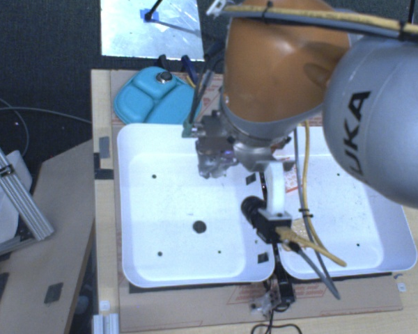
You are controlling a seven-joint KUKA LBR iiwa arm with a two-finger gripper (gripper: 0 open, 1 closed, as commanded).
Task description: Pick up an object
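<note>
End effector: grip state unreadable | over left bin | right bin mostly hidden

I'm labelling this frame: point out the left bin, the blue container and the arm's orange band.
left bin (160, 207): camera view, bare floor.
blue container (153, 96): camera view, top surface.
orange band (279, 54): camera view, rounded side.

The grey KUKA arm enters from three o'clock and fills the upper right of the camera view, its lettered link slanting toward the centre. Its glossy orange band bulges at twelve o'clock, with a yellow-and-grey cable running across its top. Below the band, the grey metal wrist and gripper point down near the centre of the view; the tips are too hidden to read.
</note>
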